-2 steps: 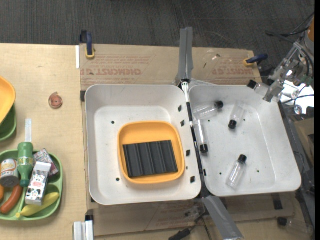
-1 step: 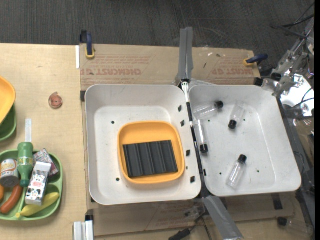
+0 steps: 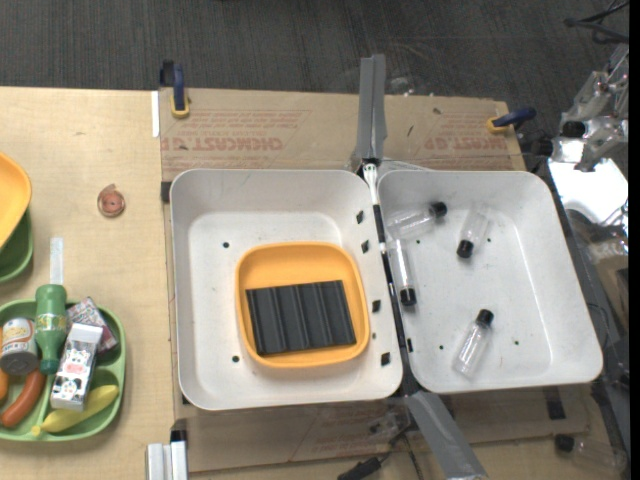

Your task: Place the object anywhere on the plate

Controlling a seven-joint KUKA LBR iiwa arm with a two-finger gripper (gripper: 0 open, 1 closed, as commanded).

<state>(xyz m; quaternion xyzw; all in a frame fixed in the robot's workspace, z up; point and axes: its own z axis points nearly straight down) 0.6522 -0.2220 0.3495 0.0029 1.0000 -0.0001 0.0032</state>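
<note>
- Left bin [image 3: 190, 298] sits nearest, holding the orange plate [image 3: 300, 258] with just a dark ribbed insert [image 3: 301, 317].
- Right bin [image 3: 560, 298] has four clear vials; closest one [image 3: 471, 341] isn't picked yet.
- End effector: can't tell its state.

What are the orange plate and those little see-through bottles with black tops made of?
The orange plate looks like matte plastic: even colour, soft rounded rim, no shine. The dark ribbed slab lying on it could be rubber or plastic; its surface is dull with grooves. The vials, like this one in the right bin, look like clear plastic or glass with black caps; the view cannot settle which.
</note>
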